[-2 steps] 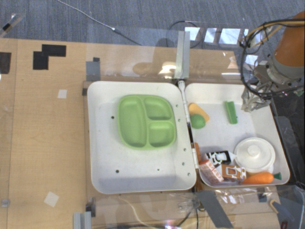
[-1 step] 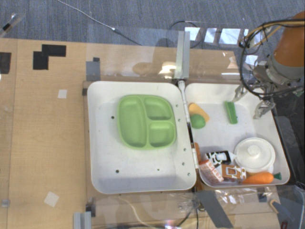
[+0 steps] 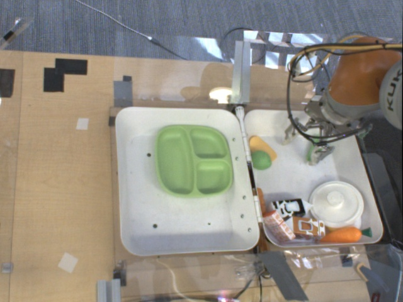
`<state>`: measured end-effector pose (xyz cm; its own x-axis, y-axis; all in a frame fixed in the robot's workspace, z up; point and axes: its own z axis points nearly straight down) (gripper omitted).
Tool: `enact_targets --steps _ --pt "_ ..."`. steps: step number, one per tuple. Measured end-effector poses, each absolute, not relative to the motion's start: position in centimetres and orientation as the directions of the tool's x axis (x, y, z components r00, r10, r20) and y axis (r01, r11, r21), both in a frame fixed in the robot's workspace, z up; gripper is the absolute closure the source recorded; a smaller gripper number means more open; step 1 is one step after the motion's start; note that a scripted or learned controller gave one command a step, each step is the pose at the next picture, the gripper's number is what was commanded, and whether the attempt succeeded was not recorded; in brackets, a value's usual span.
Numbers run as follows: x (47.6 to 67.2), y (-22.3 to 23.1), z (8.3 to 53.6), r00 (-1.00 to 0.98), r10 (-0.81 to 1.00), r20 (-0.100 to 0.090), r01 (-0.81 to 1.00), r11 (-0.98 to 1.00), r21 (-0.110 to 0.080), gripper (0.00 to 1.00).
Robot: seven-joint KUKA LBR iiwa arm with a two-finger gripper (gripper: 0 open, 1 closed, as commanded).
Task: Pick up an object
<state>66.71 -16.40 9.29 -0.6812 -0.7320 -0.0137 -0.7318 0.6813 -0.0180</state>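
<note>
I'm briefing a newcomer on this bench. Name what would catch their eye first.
The green divided plate stands out, lying alone in the left bin. Next, the gripper hangs over the right bin, whose near end crowds a white bowl, a carrot and packets.

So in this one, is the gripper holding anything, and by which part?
Nothing is held: the gripper hangs with bare fingers over the right bin.

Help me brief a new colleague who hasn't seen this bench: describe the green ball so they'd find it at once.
Look in the right bin, the one with the clutter. Against its left wall, partway down, sits the green ball, touching a yellow piece just above it. It is the one small round green item there; the green plate lies in the other bin.
</note>
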Motion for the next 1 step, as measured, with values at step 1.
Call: enact_targets --steps 1 --pt "60.25 -20.77 9.00 -0.766 -0.643 -0.008 -0.643 0.766 -0.011 0.00"
